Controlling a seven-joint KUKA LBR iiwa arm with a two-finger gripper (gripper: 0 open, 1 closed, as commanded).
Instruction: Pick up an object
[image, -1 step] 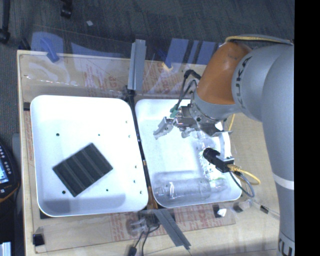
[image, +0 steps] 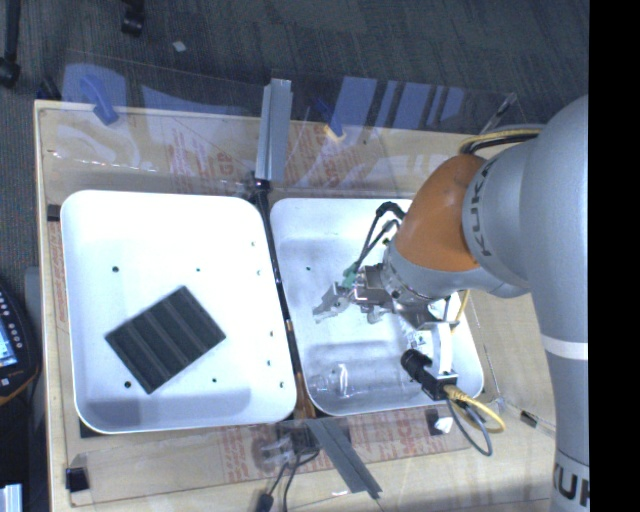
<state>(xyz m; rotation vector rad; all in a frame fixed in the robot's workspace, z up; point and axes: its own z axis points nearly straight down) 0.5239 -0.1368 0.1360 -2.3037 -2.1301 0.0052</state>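
A dark ribbed rectangular pad lies flat and skewed in the left bin, toward its front. A clear, see-through object, hard to make out, lies near the front wall of the right bin. My gripper hangs over the middle of the right bin, pointing left, a little behind the clear object and apart from it. Nothing is visibly held in it. The grey arm with its orange band covers the right part of that bin.
A metal post stands behind the seam between the bins, and a bracket sits at the front of it. Cables trail over the right bin's front right corner. Taped plastic sheeting covers the bench behind the bins.
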